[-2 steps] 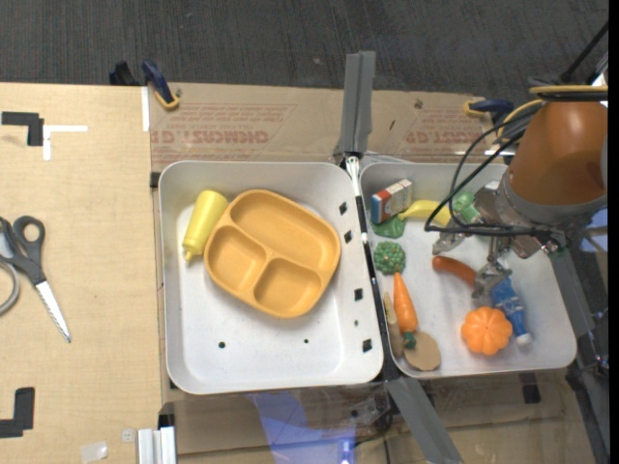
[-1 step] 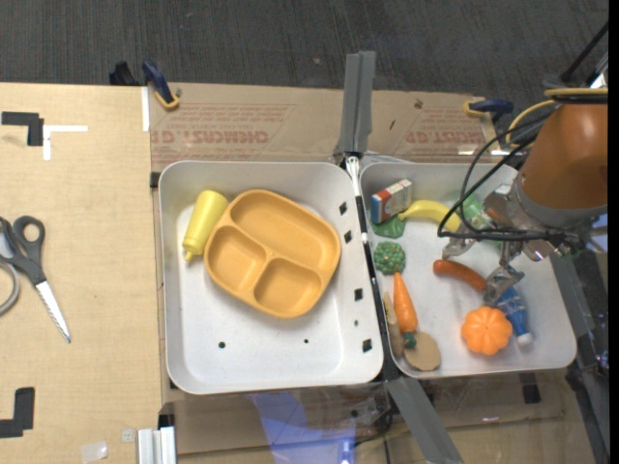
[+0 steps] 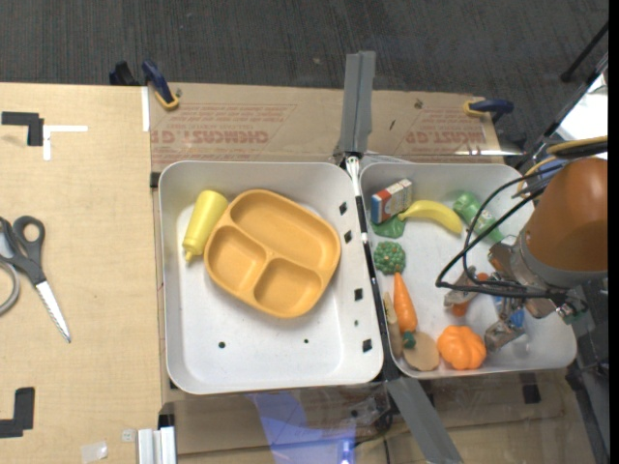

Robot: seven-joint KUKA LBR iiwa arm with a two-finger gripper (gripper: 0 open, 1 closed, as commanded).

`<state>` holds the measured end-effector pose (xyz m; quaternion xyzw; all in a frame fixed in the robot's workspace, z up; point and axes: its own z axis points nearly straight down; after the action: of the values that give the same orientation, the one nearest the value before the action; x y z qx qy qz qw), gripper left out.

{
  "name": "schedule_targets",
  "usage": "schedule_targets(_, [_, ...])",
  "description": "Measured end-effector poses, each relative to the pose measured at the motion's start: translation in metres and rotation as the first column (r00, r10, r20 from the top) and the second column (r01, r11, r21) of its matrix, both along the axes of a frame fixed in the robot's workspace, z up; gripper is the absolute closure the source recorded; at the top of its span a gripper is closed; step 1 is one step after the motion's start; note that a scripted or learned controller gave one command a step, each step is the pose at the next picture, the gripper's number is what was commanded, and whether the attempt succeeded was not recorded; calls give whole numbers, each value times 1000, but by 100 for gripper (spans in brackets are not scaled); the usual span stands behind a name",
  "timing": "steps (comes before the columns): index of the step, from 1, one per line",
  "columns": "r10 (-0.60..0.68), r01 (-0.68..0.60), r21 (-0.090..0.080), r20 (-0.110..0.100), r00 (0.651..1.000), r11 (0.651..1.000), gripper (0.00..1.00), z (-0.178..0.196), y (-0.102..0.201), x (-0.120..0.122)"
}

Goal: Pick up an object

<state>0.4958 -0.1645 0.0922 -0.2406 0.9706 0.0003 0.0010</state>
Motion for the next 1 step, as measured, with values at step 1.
schedule_targets(1, [-132,132,1,4,991,991,0,1,24,86])
